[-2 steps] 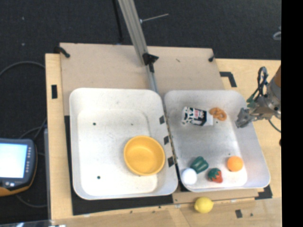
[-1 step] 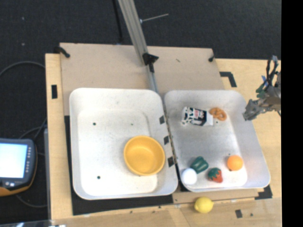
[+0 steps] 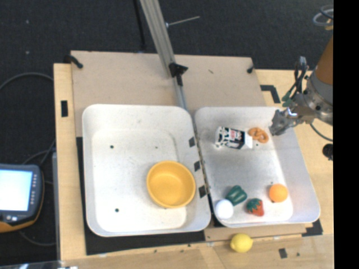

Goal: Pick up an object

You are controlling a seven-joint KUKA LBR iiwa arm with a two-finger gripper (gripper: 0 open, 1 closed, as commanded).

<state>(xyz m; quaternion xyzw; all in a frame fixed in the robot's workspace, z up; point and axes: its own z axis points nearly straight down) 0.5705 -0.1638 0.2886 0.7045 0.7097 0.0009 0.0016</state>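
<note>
The right bin (image 3: 291,167) holds a black-and-white carton (image 3: 230,138) lying on its side, with a brown pretzel (image 3: 258,134) just right of it. Near the bin's front edge lie a white ball (image 3: 224,209), a green piece (image 3: 236,194), a red strawberry (image 3: 256,207) and an orange (image 3: 277,193). My gripper (image 3: 280,123) hangs at the bin's upper right, just right of the pretzel, with nothing seen in it. A yellow bowl (image 3: 171,184) stands in the left bin (image 3: 112,150).
A yellow lemon (image 3: 241,242) lies on the bench in front of the right bin. A metal pole (image 3: 162,38) rises behind the bins. A screen device (image 3: 19,192) sits at the far left, off the bench.
</note>
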